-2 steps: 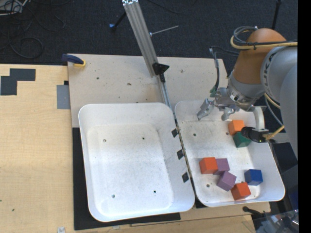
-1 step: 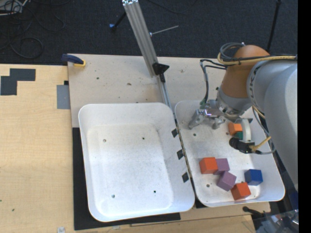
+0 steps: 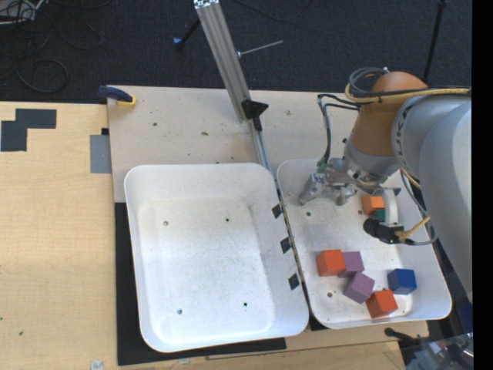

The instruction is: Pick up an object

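Beside the right bin [image 3: 308, 199], the arm [image 3: 431, 153] is cut off by the frame's right edge, a small orange block [image 3: 373, 203] is partly hidden behind the wrist, and the gripper [image 3: 325, 185] is too blurred for its state to be judged.

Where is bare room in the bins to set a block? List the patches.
The left bin has a bare floor, rim to rim. In the right bin, bare floor lies between the gripper and the orange block. The near right corner is crowded with blocks.
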`<state>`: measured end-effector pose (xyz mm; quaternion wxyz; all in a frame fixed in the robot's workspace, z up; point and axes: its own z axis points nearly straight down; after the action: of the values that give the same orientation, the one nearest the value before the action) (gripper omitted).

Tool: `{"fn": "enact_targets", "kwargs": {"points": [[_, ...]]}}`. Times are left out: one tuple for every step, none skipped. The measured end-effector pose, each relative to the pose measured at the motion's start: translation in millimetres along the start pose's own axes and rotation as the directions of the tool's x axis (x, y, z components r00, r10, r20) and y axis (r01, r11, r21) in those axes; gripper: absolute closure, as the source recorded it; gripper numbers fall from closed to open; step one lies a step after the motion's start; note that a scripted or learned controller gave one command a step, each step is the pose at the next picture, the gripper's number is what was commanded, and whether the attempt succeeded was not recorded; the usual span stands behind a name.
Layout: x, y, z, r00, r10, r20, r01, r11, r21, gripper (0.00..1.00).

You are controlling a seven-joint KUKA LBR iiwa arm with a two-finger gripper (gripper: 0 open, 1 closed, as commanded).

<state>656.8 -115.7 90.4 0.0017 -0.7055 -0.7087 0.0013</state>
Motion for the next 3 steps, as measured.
{"fn": "enact_targets", "kwargs": {"points": [[-1,0,-10,1.0,0.001,0.0,-0.001,1.0,0.001,1.0],[-8,-4,-69,1.0,0.004,0.002,-0.004,1.0,-0.008,1.0],[-10,7,-122,1.0,0.003,0.001,-0.003,1.0,-0.009,1.0]]}}
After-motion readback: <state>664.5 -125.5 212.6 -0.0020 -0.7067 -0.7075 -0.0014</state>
